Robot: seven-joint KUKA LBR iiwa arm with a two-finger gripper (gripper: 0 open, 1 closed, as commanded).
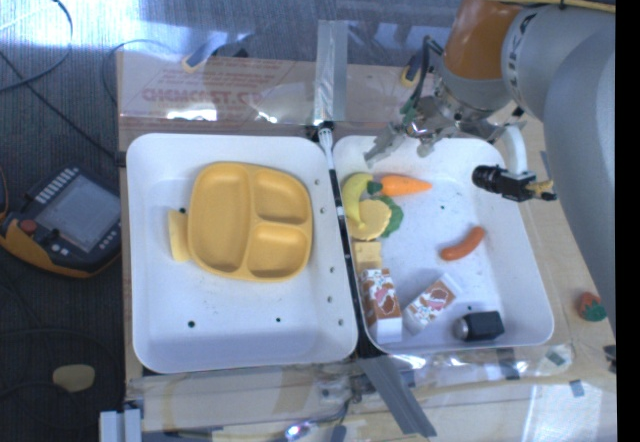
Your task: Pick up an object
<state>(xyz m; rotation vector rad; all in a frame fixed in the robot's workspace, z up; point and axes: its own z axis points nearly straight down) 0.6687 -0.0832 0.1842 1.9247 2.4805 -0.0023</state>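
My gripper [404,144] hangs over the far edge of the right bin [520,260], its two fingers spread apart with nothing between them. Just below it lies an orange carrot [405,186] with a green top. A banana [352,194] and a yellow and green toy food [376,219] lie at the bin's left wall. A red sausage [462,244] lies near the middle. Two small printed packets [380,295] [432,302] and a dark can [480,326] sit along the near side.
The left bin [160,320] holds a yellow divided plate [250,220] with a pale yellow block [178,235] at its left. A handheld pendant [65,220] lies on the floor at far left. Cardboard [200,90] lies behind the bins.
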